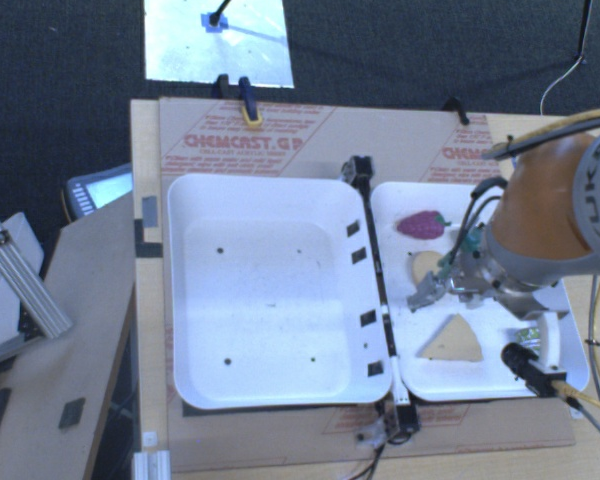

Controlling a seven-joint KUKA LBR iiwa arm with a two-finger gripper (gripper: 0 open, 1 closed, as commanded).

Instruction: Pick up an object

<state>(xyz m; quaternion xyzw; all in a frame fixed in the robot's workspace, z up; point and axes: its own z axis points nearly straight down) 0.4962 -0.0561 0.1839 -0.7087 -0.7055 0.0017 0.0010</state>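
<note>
- Two shallow white bins side by side on the bench: left bin (265,298) bare inside, right bin (578,368) holding every candidate for the pick.
- In the right bin: a purplish-red fruit-shaped toy (422,225) toward the far side, a pale round piece (426,264) just near of it, and a tan triangular wedge (452,341) nearer still, lying flat on the bin floor.
- Gripper (427,293) low over the right bin, between the round piece and the wedge, reached in from the right under the orange-banded wrist.
- Finger state: cannot tell, metal parts at the tip too small and blurred; nothing visibly caught in them.
- Probably placed there because the round piece and the wedge lie closest to the tip, apart from each other and from the bin walls, leaving room to come down around either.
- Judged as the approach stage: all three objects resting on the bin floor, none lifted.
- Risk, as a guess: wedge and round piece both flat and thin, so likely to slip under the tips rather than be pinched.
</note>
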